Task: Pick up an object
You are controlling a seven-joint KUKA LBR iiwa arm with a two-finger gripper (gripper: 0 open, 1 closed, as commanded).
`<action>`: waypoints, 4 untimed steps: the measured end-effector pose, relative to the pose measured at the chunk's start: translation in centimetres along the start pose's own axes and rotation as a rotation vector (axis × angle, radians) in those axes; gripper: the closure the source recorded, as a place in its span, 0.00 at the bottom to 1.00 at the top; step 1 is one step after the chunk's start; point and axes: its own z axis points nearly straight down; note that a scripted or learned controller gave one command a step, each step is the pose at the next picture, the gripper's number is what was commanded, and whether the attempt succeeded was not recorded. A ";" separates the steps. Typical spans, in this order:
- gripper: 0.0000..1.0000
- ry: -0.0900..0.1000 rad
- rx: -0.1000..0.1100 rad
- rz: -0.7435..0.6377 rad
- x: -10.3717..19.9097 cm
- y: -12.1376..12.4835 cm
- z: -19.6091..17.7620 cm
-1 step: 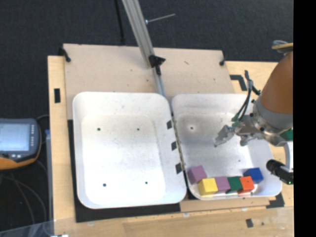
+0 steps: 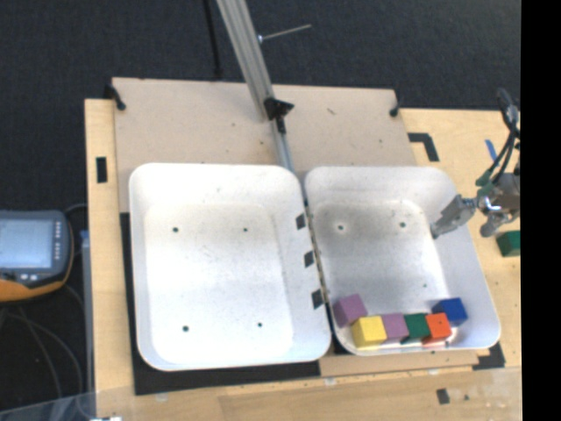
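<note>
Several small blocks lie clustered in the near right corner of the right bin (image 2: 386, 191): a purple block (image 2: 351, 308), a yellow block (image 2: 369, 330), a second purple block (image 2: 394, 326), a green block (image 2: 415, 327), an orange block (image 2: 437, 326) and a blue block (image 2: 450, 310). My gripper (image 2: 451, 214) reaches in from the right and hangs over the bin's right rim. It is well behind the blocks and apart from them. I see no object at its tip.
The left bin (image 2: 219, 261) stands beside the right one. A slanted metal pole (image 2: 250, 55) rises behind the bins. A grey device (image 2: 33, 246) sits off the bench at the left. A green item (image 2: 508, 244) lies at the right edge.
</note>
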 end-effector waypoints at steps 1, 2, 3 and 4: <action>0.00 -0.002 0.000 0.000 -4.4 0.0 -10.5; 0.00 0.005 0.008 -0.011 3.1 -0.5 -8.8; 0.00 -0.002 0.000 -0.001 -3.5 -0.2 -21.3; 0.00 0.002 0.009 -0.006 -3.3 -0.2 -20.9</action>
